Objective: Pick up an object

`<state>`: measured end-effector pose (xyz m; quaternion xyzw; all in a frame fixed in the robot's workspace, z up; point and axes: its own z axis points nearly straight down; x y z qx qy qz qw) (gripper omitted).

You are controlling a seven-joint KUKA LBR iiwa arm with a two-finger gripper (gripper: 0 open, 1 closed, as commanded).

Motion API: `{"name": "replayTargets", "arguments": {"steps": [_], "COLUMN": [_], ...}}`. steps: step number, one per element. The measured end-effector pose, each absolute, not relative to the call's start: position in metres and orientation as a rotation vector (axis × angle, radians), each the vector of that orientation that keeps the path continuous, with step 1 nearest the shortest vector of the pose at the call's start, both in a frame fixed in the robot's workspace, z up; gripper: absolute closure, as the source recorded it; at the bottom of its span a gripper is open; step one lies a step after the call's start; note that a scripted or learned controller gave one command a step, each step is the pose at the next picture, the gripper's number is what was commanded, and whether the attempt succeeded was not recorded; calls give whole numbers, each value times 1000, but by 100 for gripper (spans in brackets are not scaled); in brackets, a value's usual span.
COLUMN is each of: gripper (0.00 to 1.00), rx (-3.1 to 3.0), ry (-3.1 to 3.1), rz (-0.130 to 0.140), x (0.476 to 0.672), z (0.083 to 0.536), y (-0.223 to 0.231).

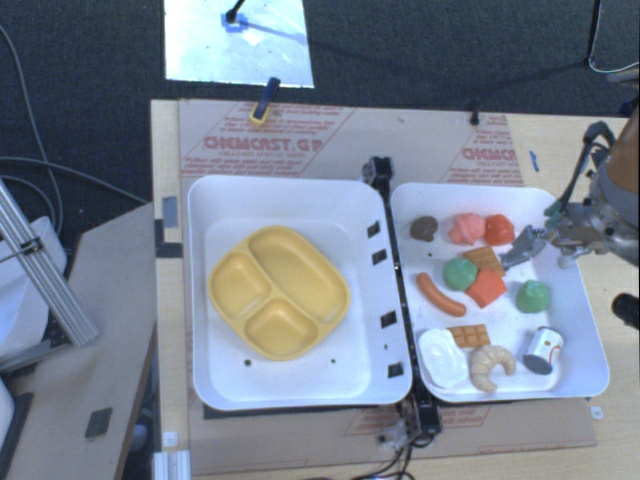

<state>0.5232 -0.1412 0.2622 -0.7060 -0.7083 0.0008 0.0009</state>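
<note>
Bench (170, 268) with two white bins, hand (540, 243) open above right bin (590, 353), holding nothing.

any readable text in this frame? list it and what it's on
"CHEMCAST GP" in red, on the sheet under the bins, left print at.
"CHEMCAST" again on the same sheet, right print at, partly cut off by the right bin.
Small can in the right bin: label too small to read.
No other text is legible.

You see a grey arm (618, 183) with a black cable looped along it and a metallic gripper (545, 245).
</note>
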Motion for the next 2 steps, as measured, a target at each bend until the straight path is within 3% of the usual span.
{"name": "replayTargets", "arguments": {"steps": [1, 2], "gripper": [0, 0], "rx": [-2212, -2218], "ry": [-2214, -2225], "rz": [12, -4], "x": [546, 564], "z": [119, 82], "y": [-158, -184]}}
